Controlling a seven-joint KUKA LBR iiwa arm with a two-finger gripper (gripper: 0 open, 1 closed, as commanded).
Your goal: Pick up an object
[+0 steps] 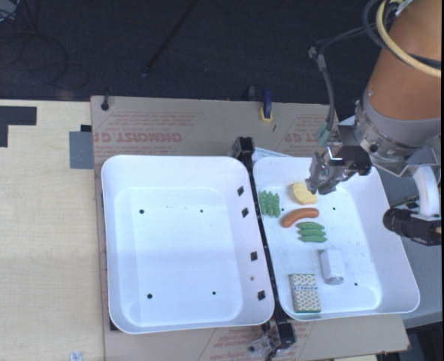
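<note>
**Pick Status: Approach Stage, Nothing Lifted**

Nearest the tabletop's front edge, a patterned packet [305, 292] lies in the right bin [398, 277]. Farther back, the yellow block [303, 194] rests just beneath the jaws [319, 180]; their state cannot be determined. Grasp and lift remain.

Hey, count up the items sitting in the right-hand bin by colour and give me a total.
Green: 2, ridged green pea pod by the divider, second green pea pod below the sausage
Yellow: 1, yellow cheese-like chunk
Orange-red: 1, orange-red sausage
Grey: 1, grey metal cylinder
Green-patterned: 1, flat speckled box
Total: 6
</note>
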